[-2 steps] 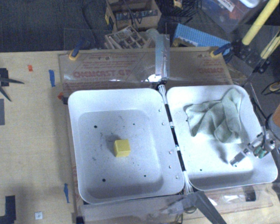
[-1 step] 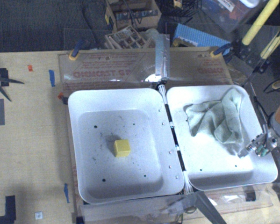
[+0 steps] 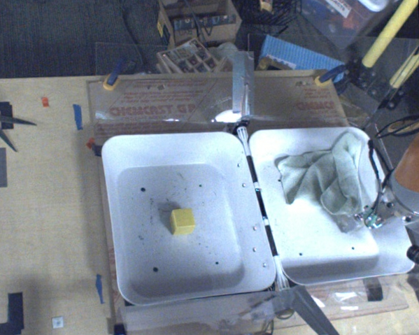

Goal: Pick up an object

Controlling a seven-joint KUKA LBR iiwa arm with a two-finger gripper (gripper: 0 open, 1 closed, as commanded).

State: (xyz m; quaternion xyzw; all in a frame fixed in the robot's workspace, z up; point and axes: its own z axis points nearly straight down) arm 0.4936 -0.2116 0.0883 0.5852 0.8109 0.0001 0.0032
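Observation:
A small yellow block [image 3: 183,221] lies near the middle of the left bin [image 3: 125,161]. A crumpled grey-green cloth [image 3: 327,174] is spread over the upper right part of the right bin [image 3: 319,252]. My gripper [image 3: 361,219] comes in from the right edge, low over the right bin. It is at the cloth's lower right corner and seems to touch the fabric there. The wrist and cables hide its tip.
The arm's grey body and orange band [image 3: 414,172] hang over the right bin's right rim. A metal divider [image 3: 256,196] separates the two bins. Clear plastic sheeting [image 3: 213,103] lies behind both bins, and clutter stands beyond the bench.

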